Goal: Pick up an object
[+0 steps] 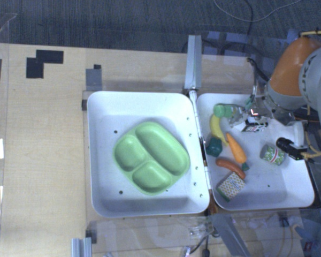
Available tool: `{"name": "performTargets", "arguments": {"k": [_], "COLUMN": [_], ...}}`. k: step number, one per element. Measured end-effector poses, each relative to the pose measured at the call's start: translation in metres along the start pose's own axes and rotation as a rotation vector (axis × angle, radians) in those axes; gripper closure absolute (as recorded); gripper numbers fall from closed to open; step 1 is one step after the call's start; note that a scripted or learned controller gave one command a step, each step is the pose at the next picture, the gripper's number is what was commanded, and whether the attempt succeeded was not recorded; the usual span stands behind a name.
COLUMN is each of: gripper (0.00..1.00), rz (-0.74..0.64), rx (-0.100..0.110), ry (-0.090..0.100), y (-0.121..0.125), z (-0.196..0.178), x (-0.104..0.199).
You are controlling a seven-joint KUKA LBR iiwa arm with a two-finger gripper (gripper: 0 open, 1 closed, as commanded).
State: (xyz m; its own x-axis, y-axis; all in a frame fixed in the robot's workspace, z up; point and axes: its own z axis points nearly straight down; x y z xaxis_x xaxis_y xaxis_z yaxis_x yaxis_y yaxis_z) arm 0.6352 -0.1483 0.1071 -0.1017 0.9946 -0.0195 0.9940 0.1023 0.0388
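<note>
1. Claw [245, 116] low in right bin [294, 194], upper area; finger spacing can't be told.
2. Just beside claw: green object [222, 110], banana [218, 128].
3. Carrot [236, 148], sausage [230, 167], teal block [214, 147], patterned box [231, 186] mid-bin; small cup [272, 155] to the right, apart.
4. Left bin [104, 197] holds green divided tray [151, 157].
5. Both bins on wooden surface [37, 159].

orange carrot [236, 148], lying in right bin [289, 194]

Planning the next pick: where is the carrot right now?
The carrot lies in the right bin, left of centre, between the banana above-left and the sausage just below it.
</note>
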Motion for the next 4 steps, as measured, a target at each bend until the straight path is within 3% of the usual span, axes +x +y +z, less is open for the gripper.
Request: {"name": "performTargets", "arguments": {"k": [1, 2, 3, 4], "gripper": [0.00, 0.00, 0.00, 0.00], "rz": [-0.001, -0.077, -0.143, -0.209], "rx": [-0.001, -0.017, 0.028, 0.006], "ry": [0.000, -0.004, 0.018, 0.008], "y": [0.000, -0.034, -0.010, -0.038], "z": [0.000, -0.003, -0.046, -0.007], "x": [0.000, 0.022, 0.002, 0.032]}}
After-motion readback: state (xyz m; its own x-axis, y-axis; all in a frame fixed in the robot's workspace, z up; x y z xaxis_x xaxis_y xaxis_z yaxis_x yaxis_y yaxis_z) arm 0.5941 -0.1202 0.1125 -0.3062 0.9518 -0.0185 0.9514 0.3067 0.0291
